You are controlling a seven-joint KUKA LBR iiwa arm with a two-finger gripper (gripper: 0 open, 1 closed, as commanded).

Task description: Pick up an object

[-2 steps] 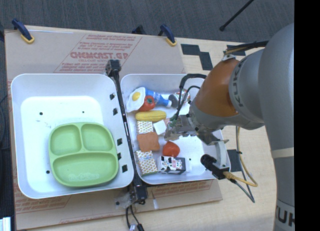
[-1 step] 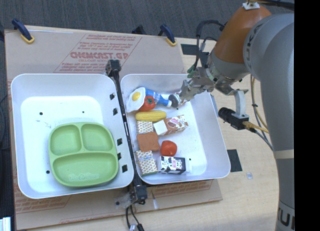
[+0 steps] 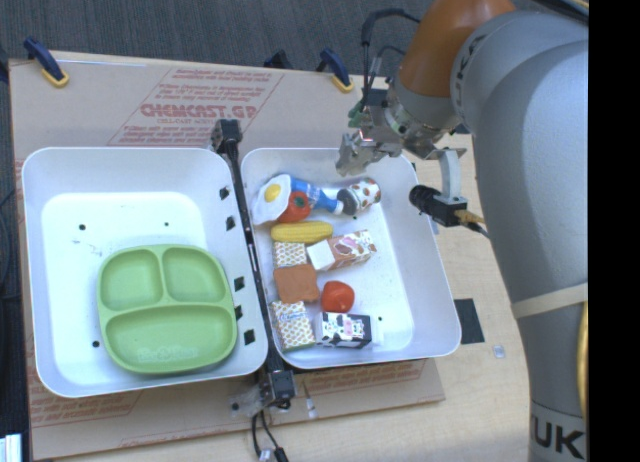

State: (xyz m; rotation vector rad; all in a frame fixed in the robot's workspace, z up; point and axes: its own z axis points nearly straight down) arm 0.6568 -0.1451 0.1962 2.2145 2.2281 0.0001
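Note:
The right bin [image 3: 425, 280] holds a heap of toy foods: a fried egg [image 3: 272, 195], a blue bottle [image 3: 318, 193], a yellow banana [image 3: 300, 232], a brown toast slice [image 3: 295, 283], a red tomato [image 3: 338, 296] and a black-and-white carton [image 3: 347, 329]. A brown-and-white spotted piece [image 3: 365, 193] lies at the far end of the heap. My gripper [image 3: 352, 153] hangs over the bin's far rim, just above and behind the blue bottle and the spotted piece. I see nothing held in it.
The left bin [image 3: 60, 210] holds a green divided plate [image 3: 165, 307]. A black clamp [image 3: 228, 135] sits between the bins at the far end. Both bins rest on a cardboard sheet [image 3: 190, 100]. The arm's grey body fills the right side.

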